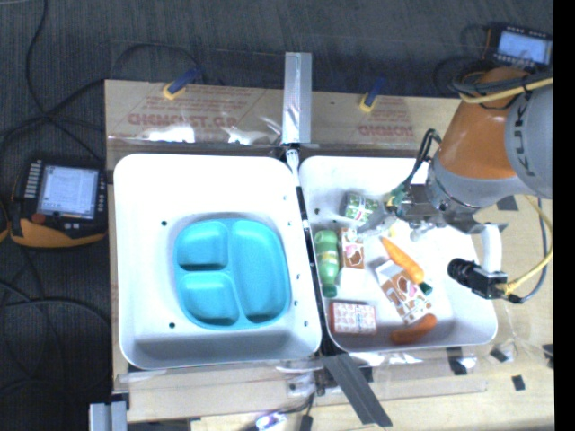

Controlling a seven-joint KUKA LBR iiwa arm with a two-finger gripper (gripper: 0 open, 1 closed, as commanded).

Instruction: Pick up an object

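Observation:
The right bin (467, 326) holds several small items. A green bottle (326, 259) lies along its left wall, and a green-and-white cup (359, 207) sits near the back. An orange carrot (402, 257) lies in the middle, with a brown-and-white carton (405, 296) just in front of it. A red sausage (414, 331) and a pink box (352, 316) rest near the front wall. A small brown packet (354, 252) lies beside the bottle. My gripper (406, 208) hangs over the bin's back right, just above the carrot's upper end and right of the cup.
A blue three-compartment tray (232, 270) lies in the left bin (144, 196). A metal divider (306, 241) runs between the bins. A handheld pendant (59, 199) sits on the floor to the left. Black cables and a black fitting (473, 277) hang by the right bin's right wall.

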